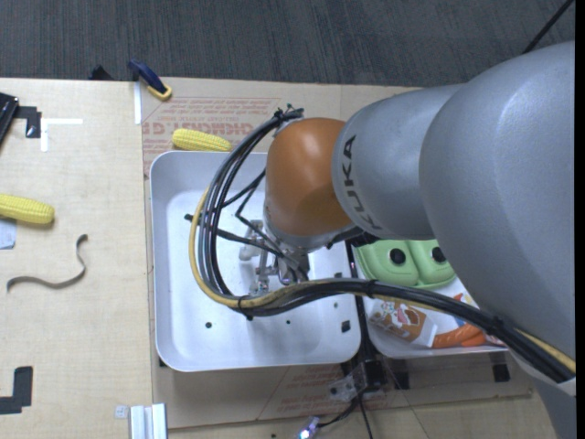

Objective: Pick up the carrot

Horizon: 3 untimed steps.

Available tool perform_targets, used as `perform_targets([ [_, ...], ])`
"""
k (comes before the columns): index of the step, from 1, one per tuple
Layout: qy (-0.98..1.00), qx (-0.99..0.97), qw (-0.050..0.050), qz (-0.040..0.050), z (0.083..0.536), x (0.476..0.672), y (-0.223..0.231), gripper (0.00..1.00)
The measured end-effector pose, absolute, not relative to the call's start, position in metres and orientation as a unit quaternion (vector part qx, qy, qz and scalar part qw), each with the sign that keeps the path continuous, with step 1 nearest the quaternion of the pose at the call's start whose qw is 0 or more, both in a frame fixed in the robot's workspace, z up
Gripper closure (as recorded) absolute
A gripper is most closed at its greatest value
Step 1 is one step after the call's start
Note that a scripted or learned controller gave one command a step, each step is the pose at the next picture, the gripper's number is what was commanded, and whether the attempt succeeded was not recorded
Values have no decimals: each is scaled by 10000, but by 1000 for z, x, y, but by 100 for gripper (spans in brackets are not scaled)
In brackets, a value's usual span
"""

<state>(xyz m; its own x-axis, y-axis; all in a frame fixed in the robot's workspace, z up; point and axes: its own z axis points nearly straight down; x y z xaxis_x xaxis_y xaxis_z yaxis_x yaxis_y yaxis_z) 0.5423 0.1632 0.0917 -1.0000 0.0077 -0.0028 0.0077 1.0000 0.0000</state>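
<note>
Claw [274, 273] over smooth white bin [174, 273] (finger spread unclear); tapered orange carrot [460, 337] well apart.

You have one fixed camera, mounted above the bench [73, 337] and looking down at a slant. The far floor lies along the top of the frame; the bench's near edge runs toward the bottom. Your view centres on the left bin [174, 273], with the right bin [411, 341] at lower right. The arm [457, 181] enters from the right and stands close to the lens, covering much of the right half.
</note>
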Motion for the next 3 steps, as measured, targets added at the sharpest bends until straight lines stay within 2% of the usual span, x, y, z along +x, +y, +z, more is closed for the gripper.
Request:
perform_targets([
  [1, 9978, -669, 30, -3, 230, 651, 147, 0],
  [2, 9999, 147, 30, 0, 93, 654, 142, 0],
  [3, 9995, -329, 24, 4, 93, 635, 194, 0],
])
